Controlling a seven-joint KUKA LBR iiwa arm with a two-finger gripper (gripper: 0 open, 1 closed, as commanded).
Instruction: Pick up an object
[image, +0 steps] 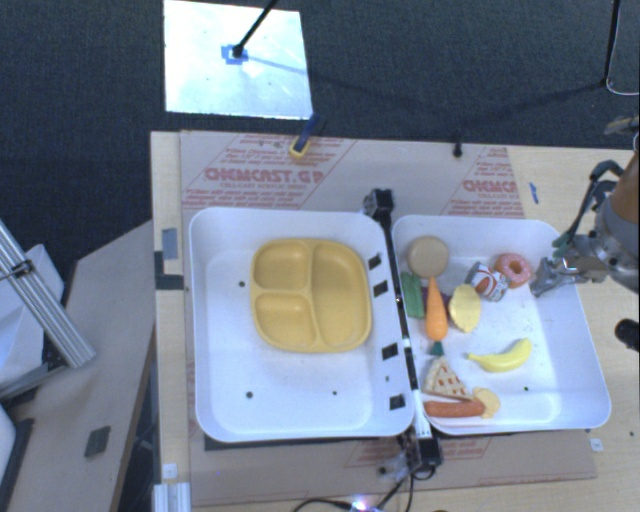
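Note:
The right bin (570, 350) holds several toy foods. Among them are a pink donut (514, 268), a small can (487, 282), a yellow lemon (465, 307), an orange carrot (436, 312), a banana (500, 355), a round tan biscuit (428, 257), a waffle wedge (445, 380) and a red sausage (452, 407). My gripper (548, 280) hangs over the right bin's upper right part, just right of the donut and apart from it. I see nothing in it.
The left bin (220, 300) bears a yellow divided plate (308, 295). A black hinge strip (392, 300) runs between the bins. A green piece (411, 295) lies beside the carrot. A shiny square sheet (238, 60) lies on the floor beyond the bench.

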